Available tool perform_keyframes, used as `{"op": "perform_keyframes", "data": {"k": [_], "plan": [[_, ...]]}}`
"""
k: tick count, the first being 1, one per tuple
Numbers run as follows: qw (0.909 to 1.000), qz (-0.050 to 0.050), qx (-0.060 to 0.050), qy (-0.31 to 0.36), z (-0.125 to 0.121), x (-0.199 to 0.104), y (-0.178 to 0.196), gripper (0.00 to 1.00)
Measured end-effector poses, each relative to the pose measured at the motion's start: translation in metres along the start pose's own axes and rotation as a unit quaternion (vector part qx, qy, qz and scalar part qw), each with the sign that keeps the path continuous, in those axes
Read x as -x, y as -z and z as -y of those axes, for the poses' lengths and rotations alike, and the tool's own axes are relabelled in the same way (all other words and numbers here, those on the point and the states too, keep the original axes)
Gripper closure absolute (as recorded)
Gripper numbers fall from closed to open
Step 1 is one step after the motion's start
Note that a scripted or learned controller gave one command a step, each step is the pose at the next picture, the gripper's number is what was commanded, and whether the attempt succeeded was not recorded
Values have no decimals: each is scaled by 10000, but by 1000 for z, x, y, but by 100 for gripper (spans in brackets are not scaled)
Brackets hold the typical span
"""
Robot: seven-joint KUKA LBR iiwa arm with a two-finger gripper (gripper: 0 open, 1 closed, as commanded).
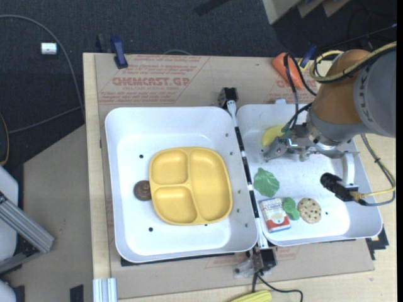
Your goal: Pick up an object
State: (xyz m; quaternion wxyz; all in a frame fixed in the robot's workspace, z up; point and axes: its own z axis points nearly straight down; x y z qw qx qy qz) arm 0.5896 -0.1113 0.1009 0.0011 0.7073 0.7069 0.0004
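Gripper [281, 142] low in right bin [352, 222], at yellow banana-like piece [272, 134]; finger state: cannot tell. Green leaf [266, 182] just below it.

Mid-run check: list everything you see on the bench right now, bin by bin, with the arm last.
Shallow white plastic bins: two, white, side by side; left bin, right bin.
Yellow divided plastic plate: one, yellow, middle of left bin.
Small brown round object: one, brown, left bin, at the plate's left edge, partly hidden by it.
Yellow toy piece: one, yellow, far part of right bin, beside the gripper.
Green leaf-shaped toy: one, green, right bin near the divider.
Small green piece: one, green, near side of right bin.
Red-and-white small carton: one, near side of right bin.
Chocolate-chip cookie: one, tan, right of the green piece.
Gripper: one, grey metal, low over right bin's far part.
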Motion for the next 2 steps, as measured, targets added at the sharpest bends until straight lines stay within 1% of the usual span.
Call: {"op": "perform_keyframes", "data": {"k": [1, 2], "plan": [[10000, -11, -30, 3, -64, -15, -17, 0], [10000, -10, -14, 4, -65, -16, -6, 100]]}}
